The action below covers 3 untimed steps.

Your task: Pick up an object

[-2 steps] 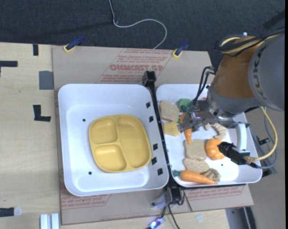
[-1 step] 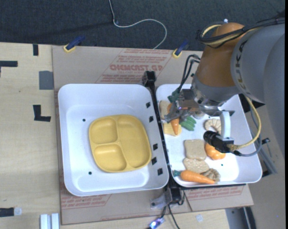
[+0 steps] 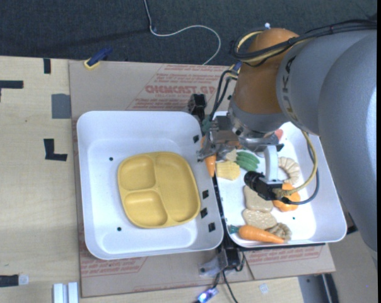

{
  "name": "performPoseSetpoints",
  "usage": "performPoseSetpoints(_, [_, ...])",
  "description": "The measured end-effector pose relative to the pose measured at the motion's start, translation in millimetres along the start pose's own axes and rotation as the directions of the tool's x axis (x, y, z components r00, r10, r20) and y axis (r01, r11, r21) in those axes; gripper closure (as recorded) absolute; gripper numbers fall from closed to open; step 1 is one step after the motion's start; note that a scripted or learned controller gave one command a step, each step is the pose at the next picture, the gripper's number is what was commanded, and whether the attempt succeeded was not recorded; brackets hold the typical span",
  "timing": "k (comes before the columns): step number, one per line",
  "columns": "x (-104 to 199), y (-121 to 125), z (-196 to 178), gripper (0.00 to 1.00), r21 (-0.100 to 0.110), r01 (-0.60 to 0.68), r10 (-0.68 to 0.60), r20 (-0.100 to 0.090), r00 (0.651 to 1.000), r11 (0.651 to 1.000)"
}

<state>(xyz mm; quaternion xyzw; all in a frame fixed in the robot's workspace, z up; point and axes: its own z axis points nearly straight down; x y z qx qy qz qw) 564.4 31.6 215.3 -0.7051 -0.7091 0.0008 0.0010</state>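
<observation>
Reaching in from the right with the grey arm (image 3: 342,93) and hanging the gripper (image 3: 217,145) low over the inner wall of the right bin (image 3: 329,223), just beside the left bin (image 3: 96,188) bearing the yellow divided plate (image 3: 158,188). Hiding the gripper's opening beneath the wrist; not being able to tell whether spread, closed or holding anything. Crowding the right bin with toy foods: a small orange piece (image 3: 210,165) and a pale yellow block (image 3: 227,170) lying just under the gripper, a green piece (image 3: 247,160) touching the block, tan biscuits (image 3: 260,210) nearer the camera, a carrot (image 3: 260,234) along the near wall. Judging the step as the approach to a grasp, probably aiming at the orange piece or the block. Calling next for a straight descent clear of the bin wall, closing on one item only, then lifting.
</observation>
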Motion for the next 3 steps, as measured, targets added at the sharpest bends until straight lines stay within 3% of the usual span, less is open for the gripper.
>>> performPoseSetpoints(1, [-11.5,5.5,0.4,1.0,0.0,-0.005,0.005,0.001,1.0,1.0])
performPoseSetpoints(3, [-13.5,-7.2,-12.6,1.0,-0.001,-0.004,0.004,0.0,1.0,1.0])
